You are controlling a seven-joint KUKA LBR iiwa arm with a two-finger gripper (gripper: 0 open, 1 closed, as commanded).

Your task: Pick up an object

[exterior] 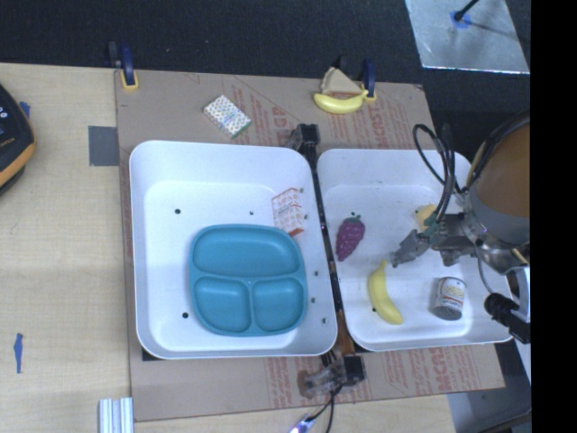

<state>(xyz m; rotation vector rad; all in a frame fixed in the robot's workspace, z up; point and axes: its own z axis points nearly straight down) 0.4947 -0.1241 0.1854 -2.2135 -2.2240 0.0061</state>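
Brown cardboard (180, 120) is covering the bench under two shallow white bins lying side by side, their inner rims nearly touching along a dark strip. Left bin (158, 165) is holding one blue divided tray (248, 278) with three compartments, sitting toward its near right, and one small red-and-white packet (288, 210) leaning by the right wall; open white floor is running along its far and left sides.

Right bin (379, 165) is holding four loose things: one purple grape bunch (350, 236) near its left wall, one yellow banana (384, 297) lying just near of centre, one small can (448, 298) standing toward the near right corner, and one small yellow piece (425, 214) partly hidden behind cables at the right. Bare floor is stretching across this bin's far half.

Gripper (410, 249) is reaching in from the right and hanging over the middle of the right bin, between the banana and the yellow piece, well apart from the grapes. Its dark fingers are pointing leftward, but whether they are spread or closed I cannot tell, and nothing is showing between them.

Outside the bins, a second banana (339, 103) is lying at the cardboard's far edge beside a clamp, and one patterned packet (226, 115) is lying left of it
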